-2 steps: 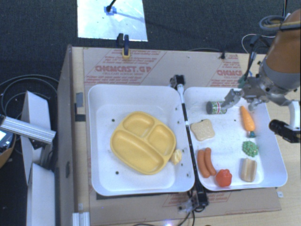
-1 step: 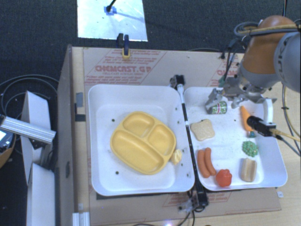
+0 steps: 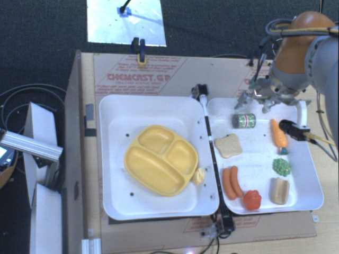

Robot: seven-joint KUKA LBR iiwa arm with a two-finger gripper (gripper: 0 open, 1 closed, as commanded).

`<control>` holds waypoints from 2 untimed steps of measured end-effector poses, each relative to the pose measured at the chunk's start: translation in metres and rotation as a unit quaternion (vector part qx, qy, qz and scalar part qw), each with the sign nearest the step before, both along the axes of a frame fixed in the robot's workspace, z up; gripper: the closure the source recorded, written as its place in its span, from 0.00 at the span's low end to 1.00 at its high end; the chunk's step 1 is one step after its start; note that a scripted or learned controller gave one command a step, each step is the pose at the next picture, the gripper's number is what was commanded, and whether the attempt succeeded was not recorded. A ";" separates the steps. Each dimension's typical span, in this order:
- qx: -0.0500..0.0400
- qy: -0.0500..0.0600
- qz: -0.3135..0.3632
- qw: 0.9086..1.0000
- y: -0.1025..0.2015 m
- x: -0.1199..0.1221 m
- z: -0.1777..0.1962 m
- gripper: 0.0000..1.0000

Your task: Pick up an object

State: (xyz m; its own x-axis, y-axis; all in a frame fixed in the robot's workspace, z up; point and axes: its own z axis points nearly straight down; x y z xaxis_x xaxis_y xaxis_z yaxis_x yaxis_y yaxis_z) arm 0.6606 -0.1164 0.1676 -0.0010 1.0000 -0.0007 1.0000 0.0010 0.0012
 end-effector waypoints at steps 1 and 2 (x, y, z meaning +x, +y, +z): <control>0.000 -0.002 0.000 1.000 -0.005 0.001 -0.072 0.00; -0.002 -0.007 0.001 1.000 0.026 -0.021 -0.077 0.00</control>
